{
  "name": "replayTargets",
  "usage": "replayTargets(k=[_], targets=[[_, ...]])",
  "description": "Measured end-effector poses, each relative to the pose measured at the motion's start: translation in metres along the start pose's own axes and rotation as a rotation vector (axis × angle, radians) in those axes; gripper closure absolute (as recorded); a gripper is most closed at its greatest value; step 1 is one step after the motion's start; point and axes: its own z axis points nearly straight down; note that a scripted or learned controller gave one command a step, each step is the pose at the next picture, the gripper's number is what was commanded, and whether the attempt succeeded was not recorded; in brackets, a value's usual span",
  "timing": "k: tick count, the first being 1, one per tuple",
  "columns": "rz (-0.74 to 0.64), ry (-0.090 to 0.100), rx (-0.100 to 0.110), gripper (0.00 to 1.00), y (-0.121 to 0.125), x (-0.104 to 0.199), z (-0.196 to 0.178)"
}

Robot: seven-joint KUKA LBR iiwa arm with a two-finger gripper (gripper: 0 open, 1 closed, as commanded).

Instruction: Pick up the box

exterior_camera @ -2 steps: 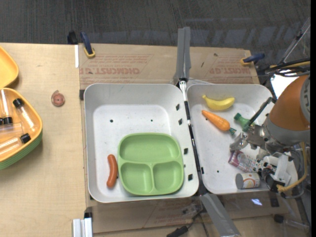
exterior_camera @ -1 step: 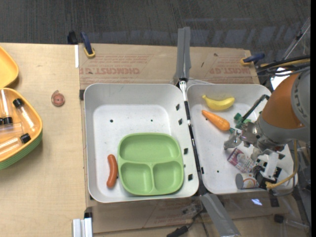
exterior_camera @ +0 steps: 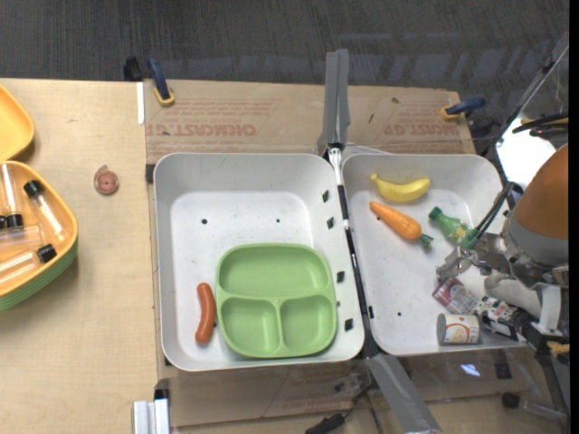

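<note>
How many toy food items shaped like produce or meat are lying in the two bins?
3. A banana and a carrot lie at the back of the right bin; a sausage lies beside the green tray in the left bin. Others may be hidden under the arm.

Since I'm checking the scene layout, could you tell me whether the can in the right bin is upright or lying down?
Lying on its side: the can shows its long side, its round end facing the view's left, near the right bin's front edge.

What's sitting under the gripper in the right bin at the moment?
Below the gripper a small crumpled pink-and-white packet lies on the right bin floor, with a can lying nearer the front. The arm covers the bin's right corner, so what lies there cannot be seen.
</note>
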Motion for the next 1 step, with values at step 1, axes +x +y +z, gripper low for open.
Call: replayTargets(k=[1], targets=[[-0.021, 0.001, 0.001, 0.00, -0.0232, -0.0024, 0.0003]])
